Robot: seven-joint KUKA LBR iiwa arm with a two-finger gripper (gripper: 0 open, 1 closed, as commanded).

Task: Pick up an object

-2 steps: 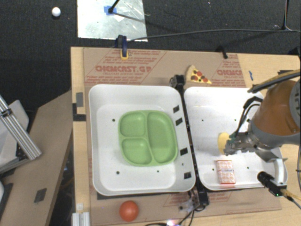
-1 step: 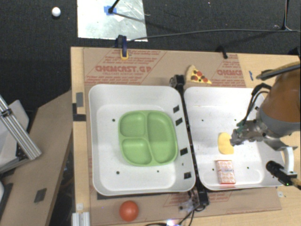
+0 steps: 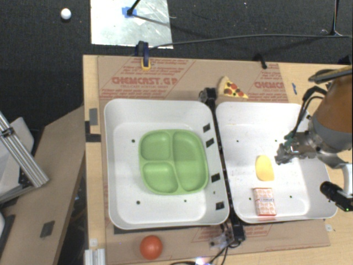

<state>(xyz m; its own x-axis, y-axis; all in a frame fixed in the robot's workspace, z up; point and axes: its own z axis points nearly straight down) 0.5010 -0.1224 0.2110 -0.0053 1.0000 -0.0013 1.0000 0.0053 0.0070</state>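
Note:
In the right bin (image 3: 242, 120) lie a yellow oblong object (image 3: 265, 168) and, nearer the front, a small pink-and-white box (image 3: 264, 201). My gripper (image 3: 284, 152) hangs over the right part of this bin, just right of and slightly above the yellow object. No object shows between its fingers. The arm's orange band sits up and to the right of it. A green divided plate (image 3: 172, 161) rests in the middle of the left bin (image 3: 118, 120).
A toy pizza slice (image 3: 232, 88) lies on the cardboard behind the bins. An orange-red ball (image 3: 151, 247) sits on the bench in front of the left bin. Black clips line the wall between the bins. A metal rail stands at the far left.

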